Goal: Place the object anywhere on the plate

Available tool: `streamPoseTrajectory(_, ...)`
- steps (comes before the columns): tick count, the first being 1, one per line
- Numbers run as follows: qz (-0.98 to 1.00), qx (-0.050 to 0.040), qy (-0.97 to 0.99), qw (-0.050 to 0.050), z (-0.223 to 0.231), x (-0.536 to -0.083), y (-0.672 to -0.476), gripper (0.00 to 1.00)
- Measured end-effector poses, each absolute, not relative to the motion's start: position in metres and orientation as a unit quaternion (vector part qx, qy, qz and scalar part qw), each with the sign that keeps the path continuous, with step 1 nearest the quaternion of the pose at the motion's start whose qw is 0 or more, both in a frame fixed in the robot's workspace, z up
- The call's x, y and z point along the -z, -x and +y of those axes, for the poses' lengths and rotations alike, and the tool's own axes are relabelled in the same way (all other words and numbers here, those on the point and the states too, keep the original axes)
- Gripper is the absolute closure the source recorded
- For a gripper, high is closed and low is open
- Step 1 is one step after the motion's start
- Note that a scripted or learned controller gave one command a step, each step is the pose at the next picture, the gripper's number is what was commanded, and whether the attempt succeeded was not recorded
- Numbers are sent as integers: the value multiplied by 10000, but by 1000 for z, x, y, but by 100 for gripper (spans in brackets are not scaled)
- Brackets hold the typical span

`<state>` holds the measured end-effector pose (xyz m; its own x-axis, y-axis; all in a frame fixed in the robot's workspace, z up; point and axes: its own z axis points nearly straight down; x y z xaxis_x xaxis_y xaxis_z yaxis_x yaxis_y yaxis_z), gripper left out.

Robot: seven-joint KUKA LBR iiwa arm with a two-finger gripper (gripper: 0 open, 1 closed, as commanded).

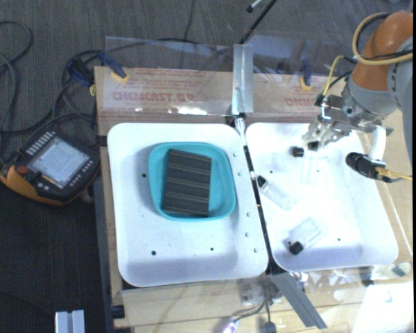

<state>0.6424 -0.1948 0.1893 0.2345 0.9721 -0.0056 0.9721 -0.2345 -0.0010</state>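
The bench stands on dark carpet, with loose cables and a handheld control pendant point(52, 165) on the floor to the left of the left bin. A cardboard wall with red lettering point(170, 97) runs along the far edge of the bench, and a metal divider point(243, 82) rises behind the seam between the bins.

Landmark: the teal plate point(154, 182), which lies in the centre of the left bin point(128, 255).

- Dark ribbed block point(187, 182): rests flat on the teal plate, inside its rim, long side running toward the far edge of the bench.
- Right bin point(378, 245): directly right of the plate's bin, the two touching along the central seam.
- Clear tube with a dark cap point(274, 193): just right of the seam, lying in the right bin, well apart from the plate.
- Clear piece with a dark end point(301, 236): right of the plate and nearer the camera, in the right bin.
- Small dark item point(297, 152): right of the plate, toward the far side of the right bin.
- Gripper point(317, 139): above the far part of the right bin, well to the right of the plate. Finger state cannot be determined; nothing is visibly held.
- Arm point(381, 61): grey with an orange band, entering from the right.
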Motion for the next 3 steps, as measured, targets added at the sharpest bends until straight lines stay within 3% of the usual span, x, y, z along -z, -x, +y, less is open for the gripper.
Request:
streamPoseTrajectory(1,6382,7,-7699,-6,-136,-187,-589,100)
streamPoseTrajectory(2,6977,8,-7164,-12,-18,-195,-574,100)
streamPoseTrajectory(3,6975,7,-7165,-11,-18,-195,-574,0)
